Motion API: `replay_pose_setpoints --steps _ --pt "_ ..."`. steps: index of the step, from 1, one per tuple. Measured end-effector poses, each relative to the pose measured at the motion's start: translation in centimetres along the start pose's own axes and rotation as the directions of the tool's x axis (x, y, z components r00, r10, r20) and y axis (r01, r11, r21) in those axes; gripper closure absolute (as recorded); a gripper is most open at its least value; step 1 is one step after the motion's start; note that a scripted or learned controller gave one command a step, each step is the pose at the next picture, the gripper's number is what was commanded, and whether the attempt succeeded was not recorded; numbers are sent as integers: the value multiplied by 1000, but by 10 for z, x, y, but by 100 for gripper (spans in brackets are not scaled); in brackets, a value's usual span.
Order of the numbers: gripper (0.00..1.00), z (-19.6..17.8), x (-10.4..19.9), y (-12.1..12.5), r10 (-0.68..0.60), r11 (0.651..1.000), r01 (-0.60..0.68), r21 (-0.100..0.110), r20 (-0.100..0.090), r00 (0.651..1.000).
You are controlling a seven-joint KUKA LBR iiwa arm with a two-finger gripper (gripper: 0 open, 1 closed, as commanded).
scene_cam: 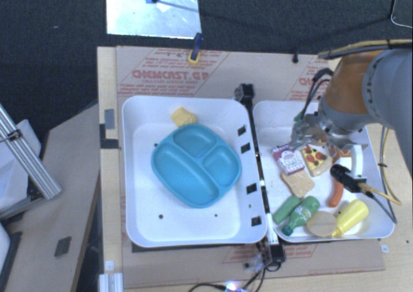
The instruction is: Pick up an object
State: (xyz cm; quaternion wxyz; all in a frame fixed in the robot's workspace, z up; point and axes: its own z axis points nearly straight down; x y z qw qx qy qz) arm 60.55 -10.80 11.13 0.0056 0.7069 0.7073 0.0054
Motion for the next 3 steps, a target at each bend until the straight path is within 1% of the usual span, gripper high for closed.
replay_pose_setpoints --steps 1,2,3 --pt "100 -45 -6 2 -1 1000 1 12 0 1000" --pt "100 -110 -5 5 -4 1000 4 8 1 1000" --pt "100 -114 -5 6 -4 1000 4 12 0 1000"
